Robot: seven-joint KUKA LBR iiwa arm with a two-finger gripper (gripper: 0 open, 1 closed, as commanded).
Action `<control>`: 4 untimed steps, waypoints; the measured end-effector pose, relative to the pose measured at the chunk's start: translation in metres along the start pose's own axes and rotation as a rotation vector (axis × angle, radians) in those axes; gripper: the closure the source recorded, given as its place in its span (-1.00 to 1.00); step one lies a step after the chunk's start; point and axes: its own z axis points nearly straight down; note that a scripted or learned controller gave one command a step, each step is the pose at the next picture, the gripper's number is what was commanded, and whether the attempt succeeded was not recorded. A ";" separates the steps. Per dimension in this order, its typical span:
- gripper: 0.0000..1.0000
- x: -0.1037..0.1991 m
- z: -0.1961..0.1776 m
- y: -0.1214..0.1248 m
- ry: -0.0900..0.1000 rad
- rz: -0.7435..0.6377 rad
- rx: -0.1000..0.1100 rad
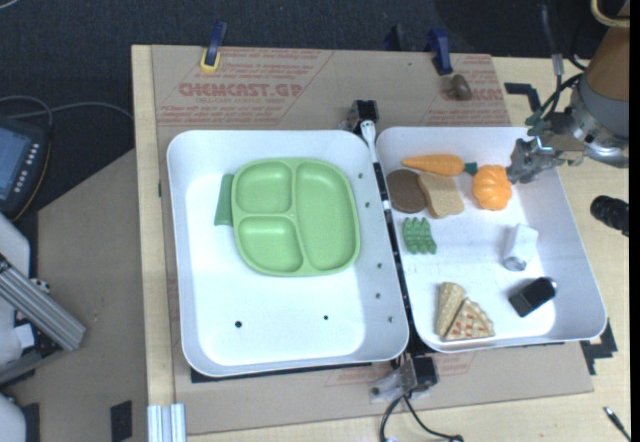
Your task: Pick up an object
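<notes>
The right bin [570, 240] holds several toy foods: a carrot [433, 164], an orange fruit [491, 187], a brown patty [405, 191], a slice of bread [442, 195], a green pea pod cluster [418, 235], a pizza slice [461, 312], a small white-grey piece [517, 249] and a black block [532, 296]. My gripper [527, 162] hangs at the bin's upper right, just right of the orange fruit, with nothing seen between its fingers.
The left bin [200, 310] bears a green divided plate [296, 215]. Clamps [211, 48] sit on the cardboard bench's back edge. The arm comes in from the right edge, over the right bin's far corner.
</notes>
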 end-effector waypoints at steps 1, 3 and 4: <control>1.00 0.000 -0.003 0.001 0.001 0.000 0.005; 1.00 0.112 -0.004 0.020 0.003 -0.005 0.005; 1.00 0.159 -0.005 0.012 0.005 -0.004 0.010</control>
